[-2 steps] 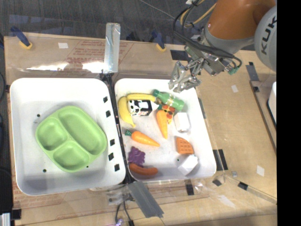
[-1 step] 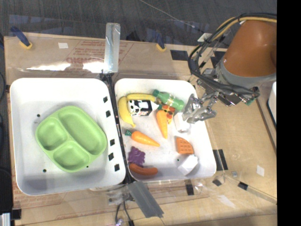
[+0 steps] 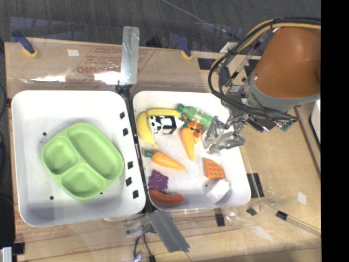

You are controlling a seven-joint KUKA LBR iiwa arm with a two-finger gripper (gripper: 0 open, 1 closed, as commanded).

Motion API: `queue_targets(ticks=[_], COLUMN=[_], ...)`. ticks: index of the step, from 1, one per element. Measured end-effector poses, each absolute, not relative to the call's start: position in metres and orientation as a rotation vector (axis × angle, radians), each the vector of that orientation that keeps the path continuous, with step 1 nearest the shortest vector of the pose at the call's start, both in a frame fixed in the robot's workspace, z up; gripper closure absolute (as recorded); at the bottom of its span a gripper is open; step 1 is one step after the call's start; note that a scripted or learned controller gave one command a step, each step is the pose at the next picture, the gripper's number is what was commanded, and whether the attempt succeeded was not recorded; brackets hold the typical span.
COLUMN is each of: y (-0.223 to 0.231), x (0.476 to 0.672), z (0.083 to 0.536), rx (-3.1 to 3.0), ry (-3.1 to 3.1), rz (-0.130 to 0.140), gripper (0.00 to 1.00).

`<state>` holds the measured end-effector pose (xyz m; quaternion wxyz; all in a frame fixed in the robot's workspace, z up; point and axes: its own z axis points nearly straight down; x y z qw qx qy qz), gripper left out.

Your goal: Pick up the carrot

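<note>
Two orange carrots lie in the right bin [image 3: 240,162]. One carrot [image 3: 188,142] points toward the front, just below a green bottle [image 3: 195,114]. The other carrot [image 3: 167,160] lies slantwise nearer the bin's middle-left. My gripper [image 3: 222,137] hangs over the right part of this bin, just right of the first carrot and above a waffle [image 3: 214,169]. Its metal fingers [image 3: 211,136] look spread, open, with nothing between them.
The right bin also holds a banana [image 3: 145,125], a black-and-white cow-patterned item [image 3: 162,125], purple grapes [image 3: 158,179], a sausage [image 3: 166,198] and a white block [image 3: 218,190]. In the left bin [image 3: 22,146] lies a green divided plate [image 3: 82,160].
</note>
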<state>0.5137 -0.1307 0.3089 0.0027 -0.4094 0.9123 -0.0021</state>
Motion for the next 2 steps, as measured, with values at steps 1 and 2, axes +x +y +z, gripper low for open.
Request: queue_targets(ticks=[1,2], y=[-0.045,-0.097], x=[0.539,0.496], z=[0.279,0.245], rx=[-1.089,-1.652], ry=[2.947,2.673], rz=[0.002,0.001], gripper=[1.00,1.00])
